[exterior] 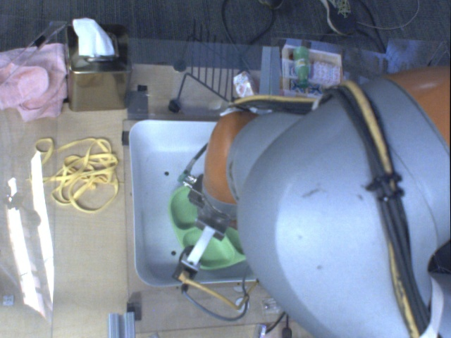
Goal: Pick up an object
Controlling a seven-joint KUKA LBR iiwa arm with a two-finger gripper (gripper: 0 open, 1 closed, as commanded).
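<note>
one gripper (pixel 201 232) sits low in the left bin (pixel 149 162), at the end of the arm (pixel 331 210). its housing and cabling cover the tip, so it cannot be told whether the gripper is spread or pressed together. nothing is seen pinched in it.

directly under the gripper lies a green object (pixel 183 213), the task's likely thing. it rests on the bin floor in the lower right part of the visible bin, close to the near wall. its left edge and lower edge show past the gripper; the rest is covered. whether the gripper touches it cannot be told.

a white piece (pixel 199 248) on the gripper points down-left across the green object. a yellow cable (pixel 211 296) runs from the gripper's lower end over the near wall of the bin.

above the gripper, the orange band (pixel 220 153) circles the wrist. the grey arm body takes up the right half of the view.

outside the bin:
- a yellow cord (pixel 81 173) lies in loose loops on the bench, left of the bin.
- a tissue box (pixel 96 72) stands beyond the cord.
- a pink cloth (pixel 28 83) lies just left of the tissue box.
- a wire rack (pixel 204 72) stands beyond the bin's far wall.
- a printed carton (pixel 310 65) stands right of the rack.
</note>
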